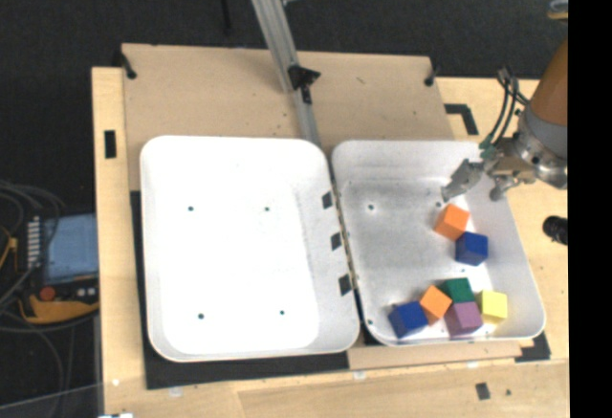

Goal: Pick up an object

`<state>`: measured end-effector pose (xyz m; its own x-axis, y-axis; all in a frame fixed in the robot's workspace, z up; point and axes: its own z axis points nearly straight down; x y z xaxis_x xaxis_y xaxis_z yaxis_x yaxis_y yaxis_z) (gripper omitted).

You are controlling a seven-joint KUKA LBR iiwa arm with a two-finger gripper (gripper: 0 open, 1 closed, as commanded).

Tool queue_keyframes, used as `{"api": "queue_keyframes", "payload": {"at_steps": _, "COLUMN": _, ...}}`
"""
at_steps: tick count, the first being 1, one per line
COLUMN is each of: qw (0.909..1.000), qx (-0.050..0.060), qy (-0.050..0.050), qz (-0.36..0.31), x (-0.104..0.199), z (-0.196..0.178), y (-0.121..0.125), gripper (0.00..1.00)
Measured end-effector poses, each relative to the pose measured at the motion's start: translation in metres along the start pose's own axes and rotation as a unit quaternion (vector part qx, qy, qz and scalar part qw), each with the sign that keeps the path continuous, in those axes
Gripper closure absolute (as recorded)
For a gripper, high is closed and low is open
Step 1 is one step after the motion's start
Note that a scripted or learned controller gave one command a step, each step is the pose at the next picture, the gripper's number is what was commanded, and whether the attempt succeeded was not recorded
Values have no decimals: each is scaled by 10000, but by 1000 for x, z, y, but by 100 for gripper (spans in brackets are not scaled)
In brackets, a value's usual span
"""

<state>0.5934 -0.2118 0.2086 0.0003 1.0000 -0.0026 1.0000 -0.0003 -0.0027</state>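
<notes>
The tool [475, 179] hangs spread open and empty — the small orange foam cube [452, 221] lies just below it, slightly leftward, blue cube [471, 249] beyond.

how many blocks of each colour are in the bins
orange: 2 (one near the gripper, one in the front cluster)
blue: 2 ()
green: 1
purple: 1
yellow: 1
total: 7, all in the right bin
</notes>
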Motion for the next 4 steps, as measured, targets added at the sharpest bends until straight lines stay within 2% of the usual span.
{"api": "queue_keyframes", "payload": {"at_steps": 2, "qw": 10000, "qx": -1, "qy": 1, "qz": -18, "x": -2, "z": 97, "y": 9, "gripper": 0}}
{"api": "queue_keyframes", "payload": {"at_steps": 3, "qw": 10000, "qx": -37, "qy": -1, "qz": -19, "x": -3, "z": 83, "y": 10, "gripper": 100}}
{"api": "queue_keyframes", "payload": {"at_steps": 4, "qw": 10000, "qx": -35, "qy": 9, "qz": -17, "x": -1, "z": 40, "y": 11, "gripper": 100}}
